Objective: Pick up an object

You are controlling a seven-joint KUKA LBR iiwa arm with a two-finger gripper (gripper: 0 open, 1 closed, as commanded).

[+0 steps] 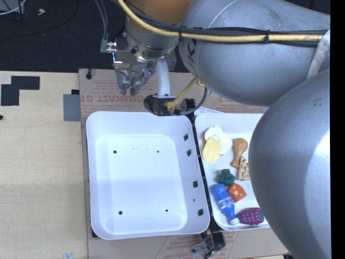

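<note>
Gripper (132, 85) at 12 o'clock above the left bin (97, 144), holding nothing, opening unclear; blue bottle (223, 201) looks light, stiff, slippery: grab mid-body.

Toy foods (229, 171) in the right bin (202, 124), beside the left bin (97, 128).

right bin (207, 124): its right part is hidden under the grey arm (291, 144), which covers the right of the frame.
arm: cut off by the top, right and bottom edges.
tool (132, 82): fingertips small and dark at upper centre; whether they are apart or closed cannot be told.
cracker (243, 169): right side covered by the arm.
grapes (250, 216): right end meets the arm's edge.
clamp (207, 246): at the bottom edge, blurred, partly cut off.
</note>
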